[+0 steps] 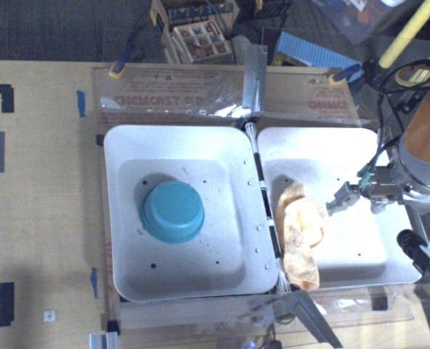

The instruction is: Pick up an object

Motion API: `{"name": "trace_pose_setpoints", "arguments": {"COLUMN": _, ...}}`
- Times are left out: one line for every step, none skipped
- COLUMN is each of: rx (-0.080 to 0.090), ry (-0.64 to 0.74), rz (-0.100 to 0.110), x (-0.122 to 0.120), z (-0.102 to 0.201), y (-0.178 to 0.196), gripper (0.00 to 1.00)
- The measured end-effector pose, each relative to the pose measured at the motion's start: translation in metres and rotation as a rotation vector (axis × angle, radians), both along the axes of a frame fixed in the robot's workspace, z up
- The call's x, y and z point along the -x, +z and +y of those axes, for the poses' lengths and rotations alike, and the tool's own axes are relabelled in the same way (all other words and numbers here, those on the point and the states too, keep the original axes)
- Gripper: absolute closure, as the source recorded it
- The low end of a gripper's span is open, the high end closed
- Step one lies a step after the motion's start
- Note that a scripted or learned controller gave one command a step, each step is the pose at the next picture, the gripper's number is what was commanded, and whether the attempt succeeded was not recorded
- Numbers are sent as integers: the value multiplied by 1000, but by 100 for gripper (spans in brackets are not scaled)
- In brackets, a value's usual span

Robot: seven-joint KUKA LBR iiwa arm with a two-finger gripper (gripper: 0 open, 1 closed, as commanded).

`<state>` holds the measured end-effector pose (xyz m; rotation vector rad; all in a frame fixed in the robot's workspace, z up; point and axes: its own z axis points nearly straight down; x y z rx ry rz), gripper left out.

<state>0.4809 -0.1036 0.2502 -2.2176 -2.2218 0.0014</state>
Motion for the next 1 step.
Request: {"name": "trace_pose_setpoints", "arguments": {"rx": 2, "ry": 168, "rz": -16, "x": -87, "z": 12, "y": -160, "gripper": 0}}
